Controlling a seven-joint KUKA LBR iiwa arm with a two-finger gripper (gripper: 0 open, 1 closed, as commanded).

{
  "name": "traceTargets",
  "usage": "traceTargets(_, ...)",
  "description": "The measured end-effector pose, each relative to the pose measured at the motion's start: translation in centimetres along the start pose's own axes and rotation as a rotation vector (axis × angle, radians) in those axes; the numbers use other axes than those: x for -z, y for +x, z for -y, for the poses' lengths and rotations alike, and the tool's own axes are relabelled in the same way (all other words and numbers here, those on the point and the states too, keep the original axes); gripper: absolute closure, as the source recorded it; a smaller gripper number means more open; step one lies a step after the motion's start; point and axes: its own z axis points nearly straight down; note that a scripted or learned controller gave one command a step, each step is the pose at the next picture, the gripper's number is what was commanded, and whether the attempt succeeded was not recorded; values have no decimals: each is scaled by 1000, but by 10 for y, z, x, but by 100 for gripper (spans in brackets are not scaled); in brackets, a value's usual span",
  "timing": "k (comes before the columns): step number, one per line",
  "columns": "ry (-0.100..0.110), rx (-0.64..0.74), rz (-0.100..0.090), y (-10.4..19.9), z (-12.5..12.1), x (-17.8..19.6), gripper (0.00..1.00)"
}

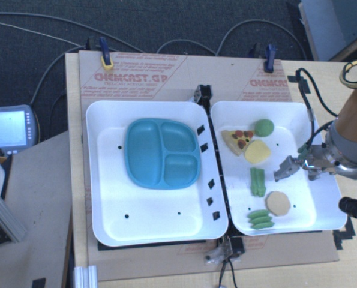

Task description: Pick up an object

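On the bench, right-hand white bin (331, 206) as landmark:

Progress: nothing lifted; every item lies on the bin floor, so the grasp and the raise are both left to do, by my reading.

Gripper (284, 171): low over the bin's right half, reaching in from the right rim. Whether it is spread or closed cannot be told from this angle. Nothing is seen between its tips.

Likely target, tan round cookie (278, 203): flat disc, pale brown, lying just below the gripper tip, near the bin's lower middle. Apart from the gripper as far as can be seen.

Green pickle piece (258, 182): short upright stick, dark green, just left of the gripper tip, above the cookie.

Green pea pods (261, 219): two or three stacked, bright green, by the bin's lower rim, left of the cookie.

Yellow lump (257, 152): rounded, pale yellow, toward the bin's upper middle.

Pizza slice (237, 140): tan wedge with red spots, touching the yellow lump on its upper left.

Green ball (264, 127): round, close above the yellow lump.

Blue divided plate (162, 153): three compartments, in the neighbouring bin (106, 209) left of the landmark; carries nothing.
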Motion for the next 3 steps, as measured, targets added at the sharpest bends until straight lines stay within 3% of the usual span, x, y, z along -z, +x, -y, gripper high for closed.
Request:
traceTargets(2,1,-1,-1,-11,-10,-106,0)
traceTargets(3,2,0,-2,-11,-10,-114,0)
